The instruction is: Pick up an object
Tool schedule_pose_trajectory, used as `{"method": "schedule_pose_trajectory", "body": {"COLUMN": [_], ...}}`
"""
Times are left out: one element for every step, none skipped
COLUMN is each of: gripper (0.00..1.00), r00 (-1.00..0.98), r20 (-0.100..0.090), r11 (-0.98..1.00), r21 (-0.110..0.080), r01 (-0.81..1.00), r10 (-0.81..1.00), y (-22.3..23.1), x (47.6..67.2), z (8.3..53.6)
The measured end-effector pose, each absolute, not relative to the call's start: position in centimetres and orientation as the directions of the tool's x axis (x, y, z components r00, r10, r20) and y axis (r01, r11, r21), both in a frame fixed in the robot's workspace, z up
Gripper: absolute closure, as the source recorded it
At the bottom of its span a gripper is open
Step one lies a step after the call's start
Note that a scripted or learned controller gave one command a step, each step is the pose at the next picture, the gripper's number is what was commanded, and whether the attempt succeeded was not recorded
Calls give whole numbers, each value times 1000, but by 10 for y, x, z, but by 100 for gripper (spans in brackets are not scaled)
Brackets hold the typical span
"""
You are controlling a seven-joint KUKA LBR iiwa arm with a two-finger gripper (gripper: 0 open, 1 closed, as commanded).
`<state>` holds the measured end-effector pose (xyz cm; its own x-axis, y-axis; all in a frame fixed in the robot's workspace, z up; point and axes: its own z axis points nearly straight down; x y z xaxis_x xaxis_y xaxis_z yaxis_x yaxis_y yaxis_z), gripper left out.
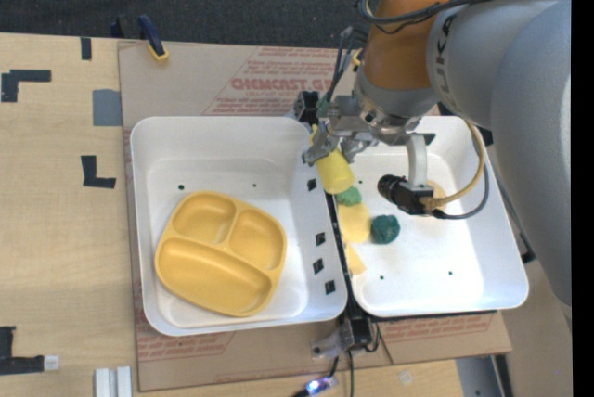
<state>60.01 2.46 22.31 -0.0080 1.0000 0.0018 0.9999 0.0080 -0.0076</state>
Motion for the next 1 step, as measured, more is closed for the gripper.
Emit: {"method": "schedule_pose_trajectory", "body": {"gripper": [100], "r00": [-6], "r20": [0], "r11": [6], "r21": [-9], "r01": [1000], "r10": [1000], "y": [69], "x": [580], "z": [210]}}
